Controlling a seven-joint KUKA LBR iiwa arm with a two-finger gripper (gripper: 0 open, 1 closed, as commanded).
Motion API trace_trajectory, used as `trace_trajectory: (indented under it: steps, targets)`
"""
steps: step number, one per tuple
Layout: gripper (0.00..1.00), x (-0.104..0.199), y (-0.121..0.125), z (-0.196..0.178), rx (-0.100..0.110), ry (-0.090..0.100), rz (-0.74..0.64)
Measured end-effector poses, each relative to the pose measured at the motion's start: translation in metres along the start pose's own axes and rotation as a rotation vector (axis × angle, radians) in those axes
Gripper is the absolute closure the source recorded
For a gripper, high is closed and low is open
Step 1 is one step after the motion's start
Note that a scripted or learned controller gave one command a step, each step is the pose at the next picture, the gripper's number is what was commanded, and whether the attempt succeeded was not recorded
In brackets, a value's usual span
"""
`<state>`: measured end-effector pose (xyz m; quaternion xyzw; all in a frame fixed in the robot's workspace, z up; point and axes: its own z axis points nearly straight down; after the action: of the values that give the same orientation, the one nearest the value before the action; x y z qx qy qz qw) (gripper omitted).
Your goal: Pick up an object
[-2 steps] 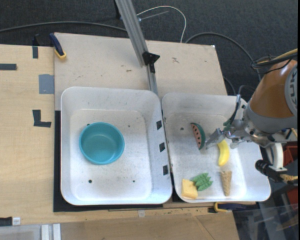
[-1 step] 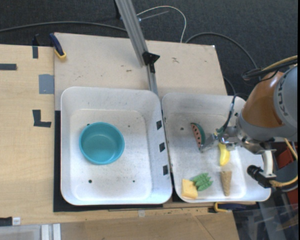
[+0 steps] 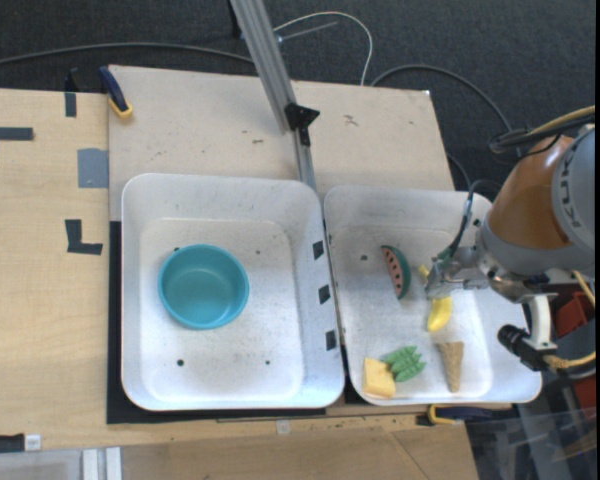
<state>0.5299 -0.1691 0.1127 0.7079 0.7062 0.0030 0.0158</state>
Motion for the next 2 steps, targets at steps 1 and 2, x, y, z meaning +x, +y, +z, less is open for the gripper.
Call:
trace_trajectory:
  steps: [1,2]
  targets:
    - [1.0,-0.011,0.001,-0.057,0.023,0.016,-0.002]
    - [1.0,-0.009,0.002,-0.1,0.023,0.017,-0.004]
